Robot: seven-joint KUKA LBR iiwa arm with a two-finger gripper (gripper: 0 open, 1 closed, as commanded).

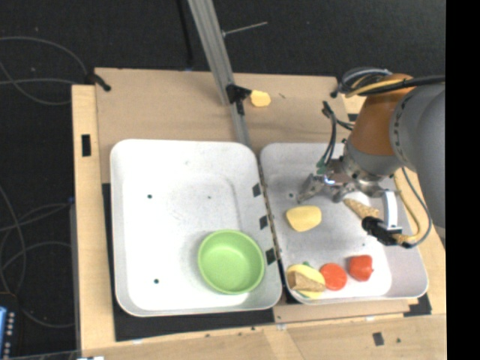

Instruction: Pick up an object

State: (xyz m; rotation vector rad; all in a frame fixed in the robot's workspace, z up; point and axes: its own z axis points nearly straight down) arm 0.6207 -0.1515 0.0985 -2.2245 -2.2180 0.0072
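Two shallow white bins sit side by side on a tan desk, seen from above at a slant.

Nearest the front edge, the left bin holds a lime green bowl, upright, close to the bin's front right corner. The rest of its floor is bare white, speckled with small dark marks.

The right bin holds several small things. Along its front wall lie a yellow and tan piece in the front left corner, then a round red-orange piece touching it, then a red piece just beside that. Further back, near the middle of the bin, lies a pale yellow lump on its own, with open floor to its left and behind it. A tan, bread-like piece lies to its right, partly under the arm.

The grey arm with its orange band reaches in from the right. The gripper hangs over the back half of the right bin, just behind the yellow lump; its fingers look spread apart, with nothing between them. Black cables loop off the arm over the bin's right side.

Beyond the bins, a small yellow object rests on the bare desk beside a slanting metal post.
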